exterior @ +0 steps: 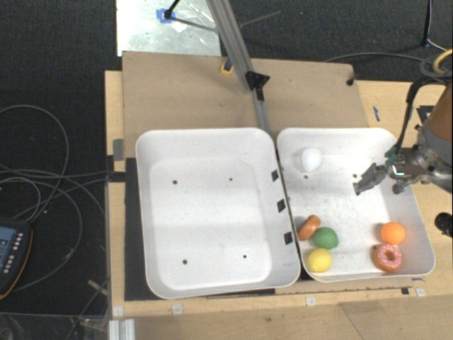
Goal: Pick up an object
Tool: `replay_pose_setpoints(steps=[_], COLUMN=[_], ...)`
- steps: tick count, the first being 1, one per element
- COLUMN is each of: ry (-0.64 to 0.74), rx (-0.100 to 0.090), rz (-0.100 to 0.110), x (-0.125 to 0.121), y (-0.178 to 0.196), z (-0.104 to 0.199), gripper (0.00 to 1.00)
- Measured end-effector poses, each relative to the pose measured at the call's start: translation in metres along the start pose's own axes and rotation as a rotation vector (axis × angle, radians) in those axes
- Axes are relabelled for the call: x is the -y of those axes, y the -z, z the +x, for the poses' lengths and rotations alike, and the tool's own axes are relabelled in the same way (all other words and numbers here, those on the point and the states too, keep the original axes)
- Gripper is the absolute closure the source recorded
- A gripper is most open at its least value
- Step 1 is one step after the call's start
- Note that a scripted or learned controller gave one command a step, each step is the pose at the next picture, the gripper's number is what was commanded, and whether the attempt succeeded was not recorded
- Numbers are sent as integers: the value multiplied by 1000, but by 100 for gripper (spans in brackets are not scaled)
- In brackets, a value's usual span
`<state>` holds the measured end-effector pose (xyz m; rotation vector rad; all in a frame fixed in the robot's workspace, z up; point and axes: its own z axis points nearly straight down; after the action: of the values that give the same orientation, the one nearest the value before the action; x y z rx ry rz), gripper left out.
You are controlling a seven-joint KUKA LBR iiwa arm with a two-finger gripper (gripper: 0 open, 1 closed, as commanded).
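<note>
The end effector (379, 177) hangs over the right bin (340, 139), at the right of the frame, with nothing between its fingers; they look spread apart, one dark finger reaching left toward the bin's middle and the other nearer the wrist.

No single object is set by the task, so the choice turns on what lies closest. The orange ball (393, 233) and the pink donut (388, 258) sit in the lower right corner of the bin, almost straight below the end effector in the frame, the donut just beneath the ball and close against it. The white ball (310, 159) lies to its left and slightly higher, well apart from the others. The green ball (325, 238), the yellow ball (320, 261) and a small orange piece (308, 227) cluster at the bin's lower left, against the wall shared with the left bin (205, 139).

I judge the orange ball the nearest target. It is round, so it has no long axis to line up with.

The arm enters from the right edge, its orange band (440, 126) above the wrist, the wrist over the bin's right rim.
</note>
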<state>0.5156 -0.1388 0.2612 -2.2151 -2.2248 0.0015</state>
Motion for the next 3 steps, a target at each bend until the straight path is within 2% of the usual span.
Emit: replay_pose_setpoints(steps=[1,3], ry=[-1,-4], rx=[1,-1], rz=[-4,1], x=[-1,7], y=[2,-91], z=[0,9], gripper=[0,0])
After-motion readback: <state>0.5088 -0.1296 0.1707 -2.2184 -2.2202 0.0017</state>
